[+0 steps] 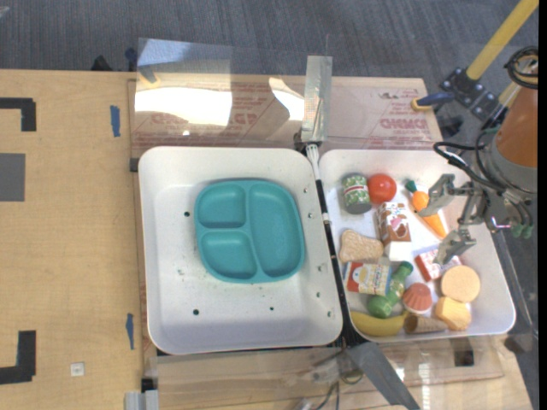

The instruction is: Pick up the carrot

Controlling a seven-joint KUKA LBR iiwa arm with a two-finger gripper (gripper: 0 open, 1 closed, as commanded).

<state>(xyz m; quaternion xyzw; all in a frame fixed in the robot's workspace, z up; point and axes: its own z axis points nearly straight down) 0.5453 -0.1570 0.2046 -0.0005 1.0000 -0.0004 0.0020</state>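
Notably, the small orange plastic carrot (430, 216) lay in the right white bin (504, 301) directly between the spread, empty fingers of the grey two-finger gripper (450, 214), its long axis running from the upper finger toward the lower.

Grey carpet (256, 15) covers the floor along the top, from ten to two o'clock; a brown cardboard sheet (64, 229) spreads over the bench at nine o'clock, marked with black corner brackets (19, 114) and bits of blue tape (114, 120); a clear plastic panel (205, 105) near twelve o'clock catches bright glare from overhead light; a yellow pole (508, 28) slants across the carpet at two o'clock.
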